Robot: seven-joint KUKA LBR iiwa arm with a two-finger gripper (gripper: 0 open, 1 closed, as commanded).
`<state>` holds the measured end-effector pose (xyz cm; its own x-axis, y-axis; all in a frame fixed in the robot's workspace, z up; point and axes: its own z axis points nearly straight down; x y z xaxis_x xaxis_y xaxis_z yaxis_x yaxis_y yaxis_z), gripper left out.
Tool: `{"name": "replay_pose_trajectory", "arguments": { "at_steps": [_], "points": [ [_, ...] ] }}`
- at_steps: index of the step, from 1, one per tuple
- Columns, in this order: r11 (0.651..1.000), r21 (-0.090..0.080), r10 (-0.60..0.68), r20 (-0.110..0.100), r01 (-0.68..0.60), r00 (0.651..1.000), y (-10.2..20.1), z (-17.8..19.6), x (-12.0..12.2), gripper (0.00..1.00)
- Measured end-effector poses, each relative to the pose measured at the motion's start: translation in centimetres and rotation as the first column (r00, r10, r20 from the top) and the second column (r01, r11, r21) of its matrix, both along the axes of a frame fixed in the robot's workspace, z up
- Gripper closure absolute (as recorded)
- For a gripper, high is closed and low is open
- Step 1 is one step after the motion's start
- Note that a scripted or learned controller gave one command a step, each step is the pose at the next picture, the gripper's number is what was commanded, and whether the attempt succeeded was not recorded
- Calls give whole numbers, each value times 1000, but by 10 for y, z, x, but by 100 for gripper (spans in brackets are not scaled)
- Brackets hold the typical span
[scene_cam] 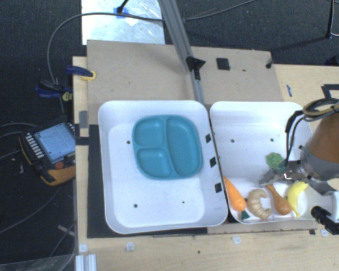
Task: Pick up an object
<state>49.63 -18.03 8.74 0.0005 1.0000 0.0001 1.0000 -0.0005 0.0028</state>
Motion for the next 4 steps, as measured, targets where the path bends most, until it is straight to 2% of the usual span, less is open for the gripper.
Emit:
{"name": "replay_pose_trajectory", "arguments": {
  "at_steps": [1, 3, 4],
  "points": [
    [1000, -2, -1, 9, 1, 1000, 0, 12, 3, 100],
    [1000, -3, 6, 5, -6, 1000, -6, 137, 9, 100],
    [1000, -2, 7, 1, -7, 1000, -6, 150, 10, 100]
  ]
}}
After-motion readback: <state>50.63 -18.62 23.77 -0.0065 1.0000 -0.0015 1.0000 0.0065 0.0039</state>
